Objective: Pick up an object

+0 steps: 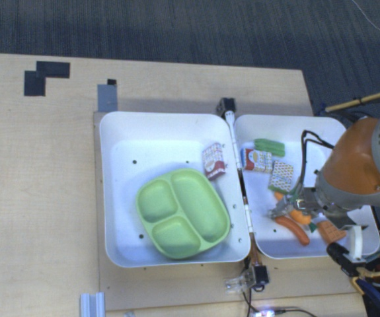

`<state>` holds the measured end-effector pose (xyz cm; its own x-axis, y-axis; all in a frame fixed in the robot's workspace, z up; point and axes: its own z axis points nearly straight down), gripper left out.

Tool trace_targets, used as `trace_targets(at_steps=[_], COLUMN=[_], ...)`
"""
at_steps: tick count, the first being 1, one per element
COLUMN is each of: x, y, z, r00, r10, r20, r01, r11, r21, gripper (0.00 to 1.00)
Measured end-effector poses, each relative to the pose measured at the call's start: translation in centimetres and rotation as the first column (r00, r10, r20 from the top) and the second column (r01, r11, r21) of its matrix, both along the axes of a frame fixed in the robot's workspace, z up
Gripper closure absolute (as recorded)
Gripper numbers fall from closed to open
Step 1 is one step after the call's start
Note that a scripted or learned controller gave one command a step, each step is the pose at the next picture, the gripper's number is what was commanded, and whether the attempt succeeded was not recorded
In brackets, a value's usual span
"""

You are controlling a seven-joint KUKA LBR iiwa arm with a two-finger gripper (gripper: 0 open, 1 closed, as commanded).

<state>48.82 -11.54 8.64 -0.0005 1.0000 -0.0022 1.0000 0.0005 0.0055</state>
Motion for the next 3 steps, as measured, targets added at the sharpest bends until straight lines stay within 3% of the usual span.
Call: trace_targets(at_steps=[1,2,3], x=[0.2,3.9,1.8], y=[0.1,7.1,14.9], z=[1.1,9.9,9.8], r00=[1.000,1.000,1.000], r10=[0.001,0.005,0.005], r20=[0.006,-0.001,-0.005], r01=[-0.001,-0.005,-0.004], r11=[1.000,1.000,1.000], r21=[0.000,0.003,0.004], gripper=[1.00,1.00,1.00])
